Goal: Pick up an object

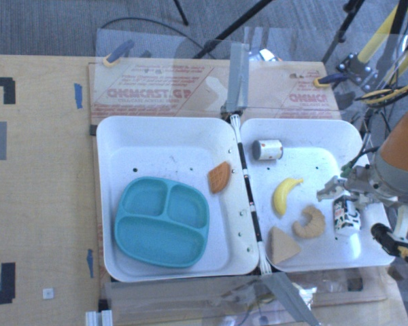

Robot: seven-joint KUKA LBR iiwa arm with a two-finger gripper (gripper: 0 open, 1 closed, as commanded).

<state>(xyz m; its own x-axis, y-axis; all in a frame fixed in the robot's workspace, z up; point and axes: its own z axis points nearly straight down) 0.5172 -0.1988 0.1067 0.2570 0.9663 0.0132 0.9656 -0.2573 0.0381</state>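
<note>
We're at the approach step, gripper (345, 217) low in the right bin (306, 136), jaw state unclear, croissant (310, 223) just beside; next we need to centre over it.

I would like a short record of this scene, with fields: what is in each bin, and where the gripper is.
left bin: teal divided plate; orange-brown food piece near the divider
right bin: banana; croissant; tan wedge; small grey can lying on its side
gripper: over the right side of the right bin, beside the croissant
arm: enters from the right
</note>
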